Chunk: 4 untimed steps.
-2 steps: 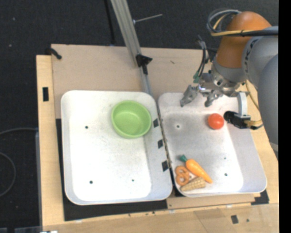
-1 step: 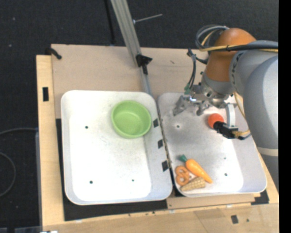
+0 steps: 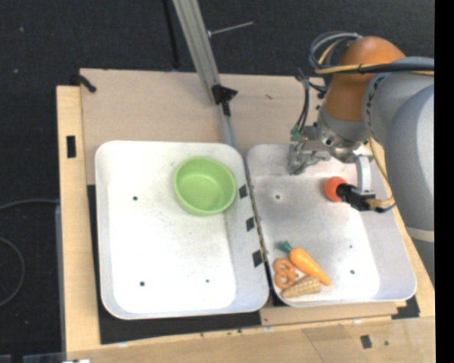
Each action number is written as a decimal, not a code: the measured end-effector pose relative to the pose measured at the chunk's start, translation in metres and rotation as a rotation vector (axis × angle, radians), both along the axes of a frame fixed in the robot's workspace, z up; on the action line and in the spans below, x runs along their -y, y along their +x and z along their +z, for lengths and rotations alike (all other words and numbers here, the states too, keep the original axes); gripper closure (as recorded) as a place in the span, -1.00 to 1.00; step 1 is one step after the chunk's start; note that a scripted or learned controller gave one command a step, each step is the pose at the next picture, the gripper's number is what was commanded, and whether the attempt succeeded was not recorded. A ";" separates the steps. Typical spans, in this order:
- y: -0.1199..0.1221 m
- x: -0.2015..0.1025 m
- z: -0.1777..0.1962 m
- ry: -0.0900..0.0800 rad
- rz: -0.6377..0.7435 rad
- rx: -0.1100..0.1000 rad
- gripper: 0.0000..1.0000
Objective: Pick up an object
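Arm above the right bin, nothing grasped yet.

The grey two-finger gripper (image 3: 298,159) hangs over the far part of the shallow white right bin (image 3: 378,274); from where I stand I cannot tell its state. The nearest candidate, I think, is the orange plastic carrot with a green top (image 3: 308,262), lying in the near corner of this bin, touching an orange pretzel-shaped toy (image 3: 285,271) and a beige ridged piece (image 3: 303,286). Its long axis runs diagonally, the green end pointing to the far left, the tip to the near right. A good grasp would come straight down and close across this axis, at the middle, away from the neighbours. A small red-orange round object (image 3: 333,188) lies near the wrist. The green round plastic bowl (image 3: 205,186) sits in the left bin (image 3: 136,278).
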<state>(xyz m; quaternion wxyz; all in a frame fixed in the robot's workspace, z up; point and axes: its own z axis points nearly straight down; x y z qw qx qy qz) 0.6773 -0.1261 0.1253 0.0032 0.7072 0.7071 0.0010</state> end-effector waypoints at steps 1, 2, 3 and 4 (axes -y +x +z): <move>-0.001 -0.003 0.061 0.004 0.003 -0.003 1.00; 0.004 0.003 0.124 0.002 0.004 0.003 1.00; 0.005 0.003 0.156 0.003 0.004 0.000 1.00; -0.022 -0.035 0.142 0.002 0.004 -0.007 1.00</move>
